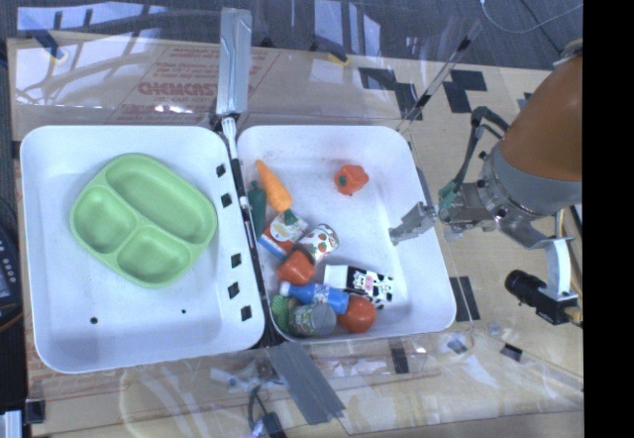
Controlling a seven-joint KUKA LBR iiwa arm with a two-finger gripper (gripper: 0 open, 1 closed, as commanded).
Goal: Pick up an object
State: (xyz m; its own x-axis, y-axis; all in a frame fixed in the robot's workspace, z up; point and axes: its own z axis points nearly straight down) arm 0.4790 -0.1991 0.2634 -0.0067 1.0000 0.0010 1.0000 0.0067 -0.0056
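A green divided plate (144, 219) with three compartments lies in the left white bin (59, 327), nearer that bin's far left corner than its near edge. A flattened cardboard sheet (149, 79) with red print lies on the bench beyond the bin's far edge. A strip of grey tape (234, 59) runs from that cardboard down toward the seam between the bins.

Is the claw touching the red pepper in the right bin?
Apart. The camera view shows the claw at the right bin's right wall, with bare white floor between it and the red pepper.
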